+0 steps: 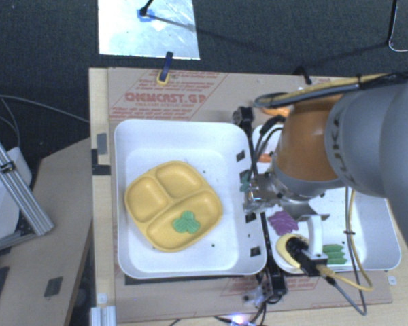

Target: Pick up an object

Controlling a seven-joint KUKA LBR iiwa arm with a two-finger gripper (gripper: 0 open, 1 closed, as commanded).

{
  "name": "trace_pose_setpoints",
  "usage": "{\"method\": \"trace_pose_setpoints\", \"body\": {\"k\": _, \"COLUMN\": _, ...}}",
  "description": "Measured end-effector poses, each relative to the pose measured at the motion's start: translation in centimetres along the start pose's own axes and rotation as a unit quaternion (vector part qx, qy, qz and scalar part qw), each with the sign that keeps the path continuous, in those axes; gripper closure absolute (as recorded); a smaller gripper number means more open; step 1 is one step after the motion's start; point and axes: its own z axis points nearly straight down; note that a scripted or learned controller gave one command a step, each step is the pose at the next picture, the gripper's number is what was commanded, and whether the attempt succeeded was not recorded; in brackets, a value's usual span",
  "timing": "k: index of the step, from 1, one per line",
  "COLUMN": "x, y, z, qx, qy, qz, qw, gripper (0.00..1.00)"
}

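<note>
A flat brown cardboard sheet [166, 94] with red print covers the worktop; beyond it, a shiny silver foil square [148, 19] lies on dark carpet [41, 32].

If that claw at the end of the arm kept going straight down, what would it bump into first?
Probably the purple object on the floor of the right bin, just under the gripper. Depth is hard to judge from this slanted view.

The arm [374, 141] is bulky grey with an orange band [306, 141], black and yellow cables trailing.
</note>
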Motion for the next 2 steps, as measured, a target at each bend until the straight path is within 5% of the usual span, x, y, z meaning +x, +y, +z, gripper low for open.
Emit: {"method": "trace_pose_setpoints", "body": {"k": 2, "x": 0.06, "y": 0.19, "z": -2.01, "qx": -0.001, "qy": 0.001, "qz": -0.003, "qw": 1.0, "gripper": 1.0}}
